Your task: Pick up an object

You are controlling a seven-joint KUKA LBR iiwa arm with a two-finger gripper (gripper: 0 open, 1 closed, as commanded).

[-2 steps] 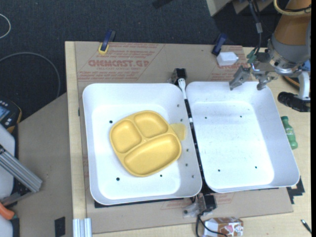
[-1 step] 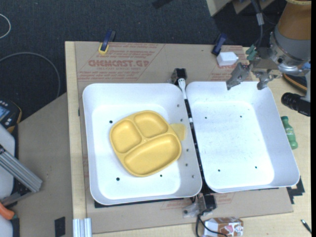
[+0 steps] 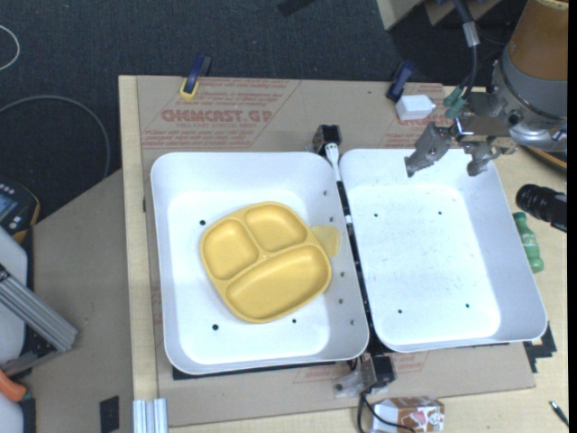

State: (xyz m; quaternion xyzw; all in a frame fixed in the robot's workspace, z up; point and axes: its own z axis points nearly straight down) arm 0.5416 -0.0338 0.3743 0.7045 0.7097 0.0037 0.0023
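Pincer (image 3: 451,158) hung with fingers apart and nothing between them over the far edge of the right bin (image 3: 505,323). On the tabletop (image 3: 135,152), the left bin (image 3: 171,242) held a yellow divided plate (image 3: 264,261), long axis slanting from near-right toward far-left, room around it.

We see two shallow white plastic bins side by side, the left bin (image 3: 171,242) and the right bin (image 3: 505,269), on a brown cardboard sheet (image 3: 270,106) printed with red lettering. A blue and yellow clamp (image 3: 193,77) grips the sheet's far edge. Dark carpet (image 3: 135,16) lies beyond, and a green cylindrical object (image 3: 529,240) sits just beside the right bin.
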